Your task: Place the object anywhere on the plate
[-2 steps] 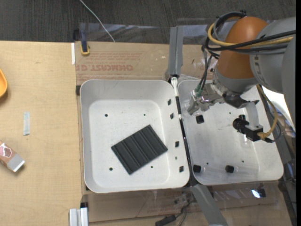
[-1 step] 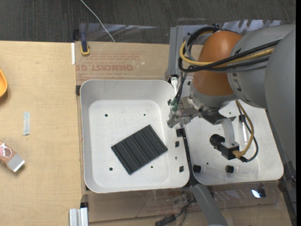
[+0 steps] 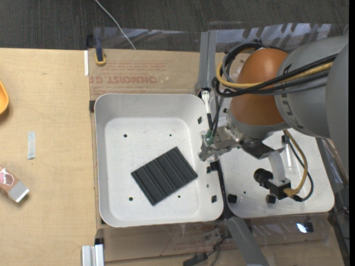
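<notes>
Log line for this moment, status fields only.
arm: over bin divider | dark ribbed plate: left bin, tilted | object: not identifiable | jaws: unclear

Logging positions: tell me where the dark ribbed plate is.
The plate lies flat in the left bin, toward its lower middle, left of the gripper.

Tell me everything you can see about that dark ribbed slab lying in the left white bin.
The dark ribbed slab is a flat, rectangular, charcoal-grey piece with parallel ridges running along its length; it looks like rubber or plastic. It lies flat on the floor of the left white bin, in the lower middle, turned at a slant to the bin's walls. It touches only the bin floor. The end effector hangs to its right, near the bin's right wall, apart from it.
</notes>
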